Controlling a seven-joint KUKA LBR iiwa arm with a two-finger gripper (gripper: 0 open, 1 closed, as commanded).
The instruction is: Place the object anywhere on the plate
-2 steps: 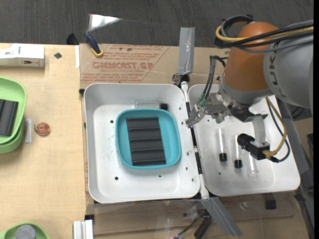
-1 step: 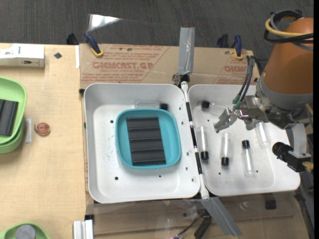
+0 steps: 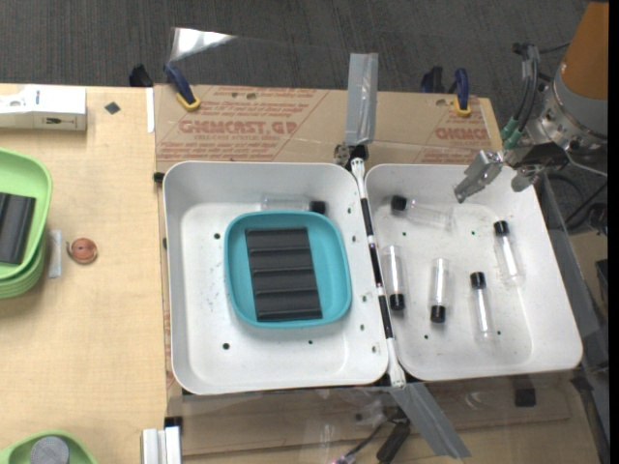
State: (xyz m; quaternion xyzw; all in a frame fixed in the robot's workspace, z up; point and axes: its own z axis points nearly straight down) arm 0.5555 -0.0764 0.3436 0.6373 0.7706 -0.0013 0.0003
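- Teal plastic is what the square plate (image 3: 287,269) with rounded corners is made of; it is seen lying in the left shallow white bin (image 3: 193,356), and a dark ribbed insert (image 3: 282,274) is seen resting in its middle.
- No object from the right bin is seen on the plate, so the placing is judged as not yet done.
- Five clear plastic tubes with black caps are found in the right shallow white bin (image 3: 542,351): one lying near the top left (image 3: 418,209), one just beside the divider (image 3: 394,276), one in the middle (image 3: 438,289), one to the lower right (image 3: 481,305) and one near the right wall (image 3: 505,249).
- The two-finger metal gripper (image 3: 498,172) is seen above the upper right corner of the right bin, apart from every tube, with its fingers spread and nothing between them.
- The grey arm's orange band (image 3: 588,37) is seen at the upper right.
- The whole task is judged to remain: a tube is to be picked, carried across the divider and set down on the plate.
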